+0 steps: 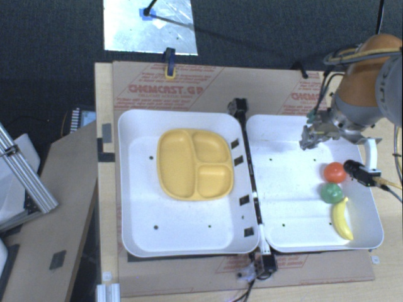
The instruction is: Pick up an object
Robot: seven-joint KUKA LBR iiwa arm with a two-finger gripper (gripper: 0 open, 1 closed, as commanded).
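Gripper (312, 137): hovering over bare white floor in the upper part of the right bin (283, 187); carrying nothing that can be seen; too small and blurred for telling open from closed.
Red ball (334, 172): lying nearest the gripper, just off toward the view's lower right.
Green piece (332, 193): sitting right behind the red ball as counted from the gripper, touching it or nearly so.
Banana (342, 220): lying farthest from the gripper of the three, its top end meeting the green piece, its length running close along the bin's right wall.
Yellow plate (192, 164): resting well apart from the gripper, across the divider in the left bin (135, 168).
Progress: judging the pickup as not yet made, with no object reached.
Risk, empty grab: dropping straight down from here likely meaning closing on bare floor.
Risk, crowding: going for the red ball probably nudging the green piece and sending either one rolling.
Risk, wall: reaching for the banana possibly scraping the bin's wall and spoiling the grip.
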